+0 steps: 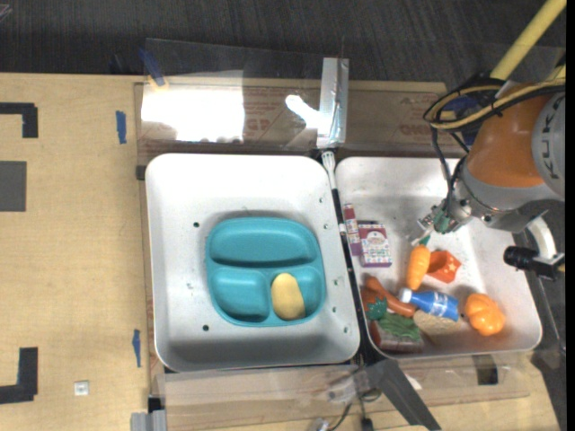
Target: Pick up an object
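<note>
The right bin (395, 182) holds several toy foods. An orange carrot (419, 264) stands on end near the middle, touching a red-orange piece (444, 264). Below them lie a blue and white bottle (434, 304) and an orange pepper (485, 313). A small pink and purple box (374, 245) lies by the bin's left wall. My gripper (442, 220) hangs low over the right bin, just above and to the right of the carrot's top. Nothing shows between its tips.
The left bin (180, 196) carries a teal divided plate (260, 241) with a yellow potato-like piece (287, 295) in its lower right compartment. A green leafy packet (396, 329) and a red pepper (384, 295) crowd the right bin's front. Cables loop above the arm (512, 151).
</note>
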Available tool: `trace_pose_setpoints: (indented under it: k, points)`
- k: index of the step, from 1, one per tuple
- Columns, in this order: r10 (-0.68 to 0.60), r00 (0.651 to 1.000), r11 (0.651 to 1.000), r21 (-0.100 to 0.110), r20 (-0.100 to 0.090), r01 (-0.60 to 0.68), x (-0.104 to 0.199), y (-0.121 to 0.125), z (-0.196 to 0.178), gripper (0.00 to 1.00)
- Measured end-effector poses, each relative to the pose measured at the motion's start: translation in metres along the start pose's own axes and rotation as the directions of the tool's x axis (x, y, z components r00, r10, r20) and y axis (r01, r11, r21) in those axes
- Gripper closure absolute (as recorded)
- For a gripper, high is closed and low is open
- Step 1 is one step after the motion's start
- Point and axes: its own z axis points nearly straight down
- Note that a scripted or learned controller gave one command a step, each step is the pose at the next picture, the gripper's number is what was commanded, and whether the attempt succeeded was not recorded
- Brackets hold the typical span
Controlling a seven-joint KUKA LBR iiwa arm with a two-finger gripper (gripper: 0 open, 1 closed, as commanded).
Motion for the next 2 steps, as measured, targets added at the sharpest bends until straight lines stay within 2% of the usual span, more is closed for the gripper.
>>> trace_pose_setpoints:
  k: [1,2]
  points:
    - [0.318,0.948,0.948,0.011,-0.003,-0.318,-0.0455,0.0641,0.0148,1.0]
    - [0.317,0.948,0.948,0.011,-0.003,-0.317,-0.0451,0.0642,0.0151,0.0]
